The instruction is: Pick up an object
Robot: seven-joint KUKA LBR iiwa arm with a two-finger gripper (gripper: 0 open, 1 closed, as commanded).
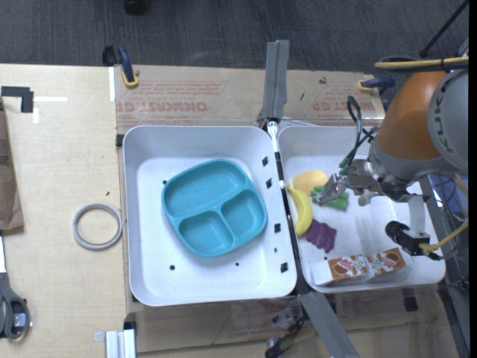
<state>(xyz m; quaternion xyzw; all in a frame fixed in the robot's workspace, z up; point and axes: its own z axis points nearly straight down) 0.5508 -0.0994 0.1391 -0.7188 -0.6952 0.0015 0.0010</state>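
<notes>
In the right bin [417, 274] lie a yellow banana [302, 210], a round yellow fruit [311, 179], a small green object [328, 196], a purple bunch of grapes [322, 234] and a printed carton [363, 266]. My gripper [339, 186] reaches in from the right and sits low over the green object, touching or just above its right end. The orange-banded wrist [408, 121] hangs over the bin's far right part and hides the floor beneath it.
The left bin [141, 200] holds a blue three-compartment plate [215, 206]. A divider wall [279, 192] separates the bins. On the wooden bench to the left lie a tape ring [98, 225] and scissors [13, 312].
</notes>
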